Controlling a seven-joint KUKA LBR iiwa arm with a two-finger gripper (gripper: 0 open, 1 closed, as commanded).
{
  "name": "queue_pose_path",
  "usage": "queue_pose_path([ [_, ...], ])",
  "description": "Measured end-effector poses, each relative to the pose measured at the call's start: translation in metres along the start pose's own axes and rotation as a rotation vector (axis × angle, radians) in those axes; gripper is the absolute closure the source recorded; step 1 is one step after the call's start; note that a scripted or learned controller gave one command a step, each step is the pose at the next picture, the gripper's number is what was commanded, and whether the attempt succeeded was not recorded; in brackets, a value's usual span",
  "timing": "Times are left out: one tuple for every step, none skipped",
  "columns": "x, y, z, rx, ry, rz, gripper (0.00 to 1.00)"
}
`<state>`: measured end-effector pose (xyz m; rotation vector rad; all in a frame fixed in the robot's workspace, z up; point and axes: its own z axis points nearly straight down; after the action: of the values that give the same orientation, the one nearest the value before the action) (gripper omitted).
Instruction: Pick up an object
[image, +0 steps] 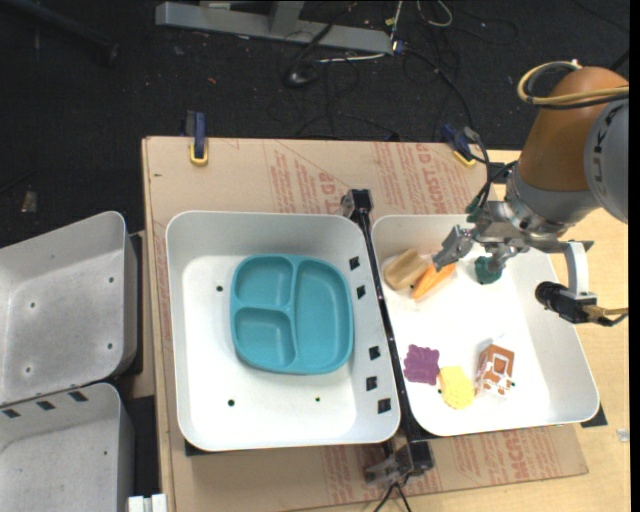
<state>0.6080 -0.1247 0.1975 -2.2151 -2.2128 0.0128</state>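
The desk (260, 170) is seen bearing two white bins. A teal divided plate (293, 313) is held in the left bin (190, 330). In the right bin (560, 370), the jaws (470, 250) are poised above a tan block (405, 268) and orange carrot (432, 281); their state cannot be told. A purple piece (422, 364), yellow piece (457, 387) and small toy house (495, 369) are seen nearer the front.

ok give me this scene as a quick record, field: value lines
left bin: teal divided plate, lying flat
right bin: tan bread piece, orange carrot, purple piece, yellow piece, brown and white toy, small green object
arm: reaching in over the right bin's far end
pincer: above the carrot and bread
held: nothing visibly between the fingers
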Motion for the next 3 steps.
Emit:
queue_pose_path([
  [0.000, 0.003, -0.008, -0.013, -0.002, -0.002, 0.00],
  [-0.004, 0.003, 0.036, -0.011, -0.002, 0.000, 0.00],
  [-0.008, -0.006, 0.092, -0.009, -0.001, 0.001, 0.00],
])
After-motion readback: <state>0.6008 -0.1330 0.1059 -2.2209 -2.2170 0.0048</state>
